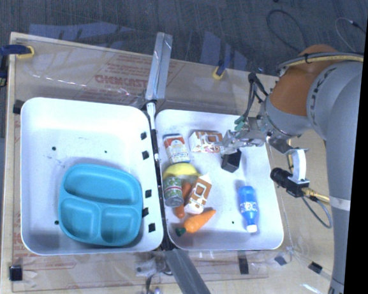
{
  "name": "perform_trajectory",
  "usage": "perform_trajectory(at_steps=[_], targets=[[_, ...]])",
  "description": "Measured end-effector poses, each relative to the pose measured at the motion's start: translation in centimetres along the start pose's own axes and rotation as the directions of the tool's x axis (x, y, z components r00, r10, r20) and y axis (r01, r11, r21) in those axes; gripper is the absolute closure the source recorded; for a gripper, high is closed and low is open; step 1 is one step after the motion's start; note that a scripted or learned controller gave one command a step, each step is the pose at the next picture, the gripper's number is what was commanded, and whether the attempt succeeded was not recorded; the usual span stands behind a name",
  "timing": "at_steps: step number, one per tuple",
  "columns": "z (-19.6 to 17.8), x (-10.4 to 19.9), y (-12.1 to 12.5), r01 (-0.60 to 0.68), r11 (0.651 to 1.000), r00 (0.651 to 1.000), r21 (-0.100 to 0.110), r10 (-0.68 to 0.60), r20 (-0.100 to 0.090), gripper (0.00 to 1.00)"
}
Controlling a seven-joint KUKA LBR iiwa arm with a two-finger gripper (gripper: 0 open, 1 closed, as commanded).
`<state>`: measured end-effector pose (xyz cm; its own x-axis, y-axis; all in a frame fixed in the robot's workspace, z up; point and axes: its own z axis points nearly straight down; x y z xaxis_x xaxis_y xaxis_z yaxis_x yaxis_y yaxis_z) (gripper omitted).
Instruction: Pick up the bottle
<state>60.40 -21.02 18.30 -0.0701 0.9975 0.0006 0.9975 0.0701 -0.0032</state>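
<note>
The bottle (pixel 248 207) is blue with a white label and a pale cap. It lies on its side near the right wall of the right bin (pixel 262 236), cap pointing toward the front edge. My gripper (pixel 231 160) hangs over the back half of that bin, up and to the left of the bottle and apart from it. Nothing shows in its grasp. The grey arm with the orange band (pixel 298 89) reaches in from the upper right.
Left of the bottle lie two snack packets (pixel 177 147) (pixel 205 140), a lemon (pixel 180 171), a small can (pixel 172 189), a white and orange carton (pixel 198 194) and a carrot (pixel 198 220). A blue divided tray (pixel 102 204) sits in the left bin (pixel 58 126).
</note>
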Motion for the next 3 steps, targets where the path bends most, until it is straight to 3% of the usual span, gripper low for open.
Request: perform_trajectory(at_steps=[1, 2, 3], targets=[[0.0, 0.0, 0.0, 0.000, 1.000, 1.000, 0.000, 0.000, 0.000, 0.00], [-3.2, 0.5, -6.9, -0.101, 0.995, 0.995, 0.000, 0.101, 0.000, 0.00], [-5.6, 1.1, -11.9, -0.069, 0.998, 0.998, 0.000, 0.069, -0.001, 0.00]])
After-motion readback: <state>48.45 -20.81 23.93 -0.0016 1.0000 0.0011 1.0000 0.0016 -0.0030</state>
